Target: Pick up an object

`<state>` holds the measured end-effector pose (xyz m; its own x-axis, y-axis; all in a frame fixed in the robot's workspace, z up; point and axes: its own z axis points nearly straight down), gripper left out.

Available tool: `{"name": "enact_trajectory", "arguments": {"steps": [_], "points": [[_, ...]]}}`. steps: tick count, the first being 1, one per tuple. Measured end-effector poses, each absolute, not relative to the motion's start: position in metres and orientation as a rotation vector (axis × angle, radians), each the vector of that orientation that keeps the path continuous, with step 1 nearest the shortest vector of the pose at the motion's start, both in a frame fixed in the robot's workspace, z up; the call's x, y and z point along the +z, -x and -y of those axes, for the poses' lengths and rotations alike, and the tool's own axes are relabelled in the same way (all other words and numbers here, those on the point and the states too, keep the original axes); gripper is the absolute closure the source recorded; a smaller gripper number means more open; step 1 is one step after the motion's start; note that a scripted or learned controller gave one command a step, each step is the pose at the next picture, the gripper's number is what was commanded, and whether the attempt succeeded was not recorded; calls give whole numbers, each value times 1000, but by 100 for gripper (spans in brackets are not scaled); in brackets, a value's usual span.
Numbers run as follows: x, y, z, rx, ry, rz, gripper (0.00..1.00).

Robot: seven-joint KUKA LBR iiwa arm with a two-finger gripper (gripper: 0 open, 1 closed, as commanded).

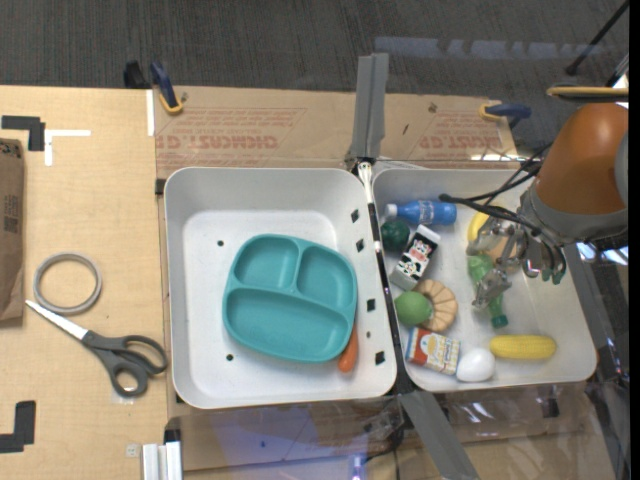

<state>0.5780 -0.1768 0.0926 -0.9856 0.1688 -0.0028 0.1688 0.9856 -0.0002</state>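
Note:
My gripper (493, 280) hangs low over the right part of the right bin (570, 308), reaching in from the right under the orange band. Right beneath and beside it lie small green items (481, 266) and a green piece (497, 315). A yellow banana (478, 226) lies just behind it and a yellow corn cob (520, 346) in front. Further left are a blue bottle (420, 211), a dark green ball (396, 234), a black and white carton (417, 254), a green fruit (411, 308), a tan pastry (440, 301), a red and white carton (432, 350) and a white egg (476, 365).
The left bin (190, 268) holds a teal divided plate (290, 298) with an orange carrot (348, 352) at its right edge. On the bench to the left lie scissors (105, 346) and a tape roll (67, 281). Cardboard lies behind both bins.

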Motion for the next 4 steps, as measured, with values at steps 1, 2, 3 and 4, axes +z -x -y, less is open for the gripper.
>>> {"name": "enact_trajectory", "arguments": {"steps": [1,2,3,4], "points": [[103,-580,175,-4,-258,-3123,100],[112,-582,174,-6,-252,-3120,100],[122,-583,173,-8,-247,-3116,100],[92,-519,139,0,-317,-3125,100]]}}
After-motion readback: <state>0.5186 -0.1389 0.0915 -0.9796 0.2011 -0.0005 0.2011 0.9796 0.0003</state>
